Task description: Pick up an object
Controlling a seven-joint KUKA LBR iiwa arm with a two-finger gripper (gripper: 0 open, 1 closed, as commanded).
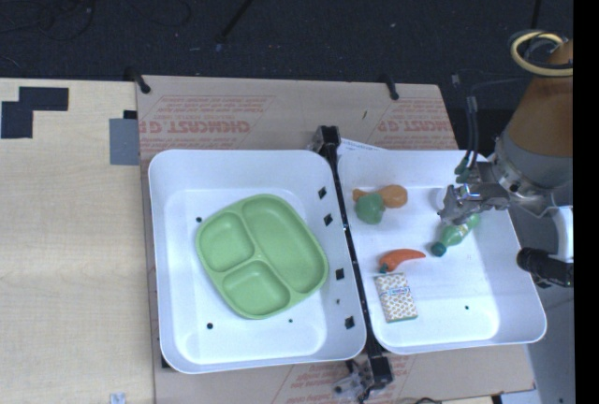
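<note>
The arm reaches in from the right, its orange band uppermost (the wrist angled downward). Its hand (460, 206) sits low, pointing left.

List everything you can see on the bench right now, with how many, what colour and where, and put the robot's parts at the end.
bins: 2, white, side by side on the bench
plate: 1, light green, three compartments, in the left bin
green ball: 1, green, upper left of the right bin, touching the orange ball
orange ball: 1, orange, just right of the green ball
bottle: 1, green with a darker cap, right part of the right bin, under the gripper
carrot: 1, orange-red with a dark tip, middle of the right bin
packet: 1, patterned white, near the front of the right bin
cardboard: 1, brown, under both bins
arm: 1, grey with orange band, at right
gripper: 1, metallic, over the bottle's upper end
</note>
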